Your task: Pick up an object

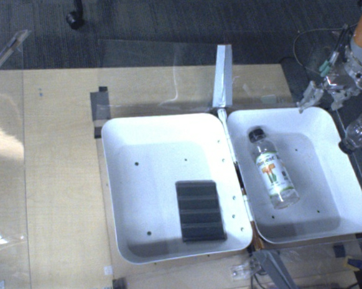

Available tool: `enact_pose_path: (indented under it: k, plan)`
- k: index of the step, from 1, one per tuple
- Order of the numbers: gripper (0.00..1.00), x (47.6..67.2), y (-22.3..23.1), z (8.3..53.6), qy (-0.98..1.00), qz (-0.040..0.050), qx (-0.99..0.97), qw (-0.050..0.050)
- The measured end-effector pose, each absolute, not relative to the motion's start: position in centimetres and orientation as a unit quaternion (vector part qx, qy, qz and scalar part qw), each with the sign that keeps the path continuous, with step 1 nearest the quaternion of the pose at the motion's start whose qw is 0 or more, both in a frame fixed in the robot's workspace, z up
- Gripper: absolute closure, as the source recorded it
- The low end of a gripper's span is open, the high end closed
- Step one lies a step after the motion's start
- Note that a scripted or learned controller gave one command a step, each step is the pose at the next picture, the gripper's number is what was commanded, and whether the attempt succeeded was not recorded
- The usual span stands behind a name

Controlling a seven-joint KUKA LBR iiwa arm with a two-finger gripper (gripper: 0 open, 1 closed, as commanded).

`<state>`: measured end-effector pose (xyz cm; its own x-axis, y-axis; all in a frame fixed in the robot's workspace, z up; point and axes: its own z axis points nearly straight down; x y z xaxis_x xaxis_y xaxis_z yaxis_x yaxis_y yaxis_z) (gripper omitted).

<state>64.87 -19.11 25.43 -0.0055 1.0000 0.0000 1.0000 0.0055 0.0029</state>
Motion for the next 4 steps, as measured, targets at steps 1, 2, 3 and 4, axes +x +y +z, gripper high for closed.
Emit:
enact_pose_path:
  k: [1, 2, 3, 4]
  plan:
    - [0.0, 67.1, -15.4, 8.8, 0.744, 0.0022, 0.668, 0.003]
    - [0.0, 57.9, -12.9, 9.0, 0.806, 0.0033, 0.592, 0.01]
    - [0.0, 52.7, -13.4, 10.0, 0.832, -0.0002, 0.554, 0.033]
    - [0.0, 53.9, -12.7, 9.4, 0.779, -0.0053, 0.627, 0.024]
